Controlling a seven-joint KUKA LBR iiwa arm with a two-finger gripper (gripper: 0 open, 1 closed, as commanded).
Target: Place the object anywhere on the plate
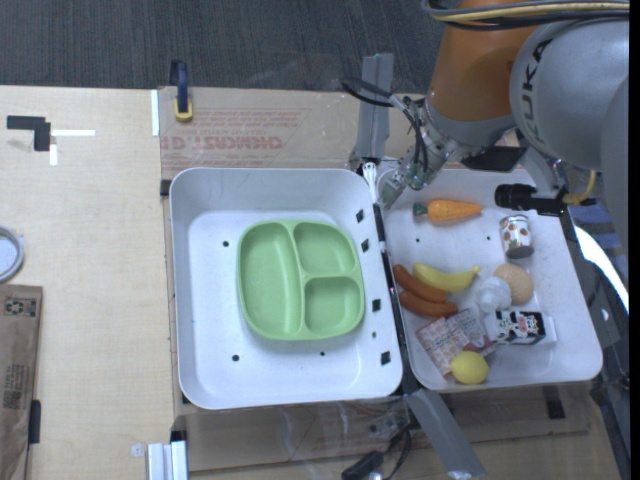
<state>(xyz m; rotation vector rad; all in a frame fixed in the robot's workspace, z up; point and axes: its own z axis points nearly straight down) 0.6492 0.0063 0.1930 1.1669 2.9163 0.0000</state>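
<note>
A green plate (300, 278) with three compartments lies in the left bin (195, 268). The right bin (570, 358) holds a carrot (452, 210), a banana (445, 276), two sausages (425, 296), a lemon (469, 367), a small can (515, 235), a beige round piece (517, 283), a clear cup (492, 295), a red-printed packet (450, 335) and a small carton (518, 326). My gripper (412, 176) hangs over the right bin's far left corner, just left of the carrot. Nothing shows between its fingers.
The grey arm with its orange band (480, 58) fills the upper right, above the right bin's far edge. A blue and yellow clamp (180, 93) stands behind the left bin. A roll of tape (8, 255) lies at the bench's left edge.
</note>
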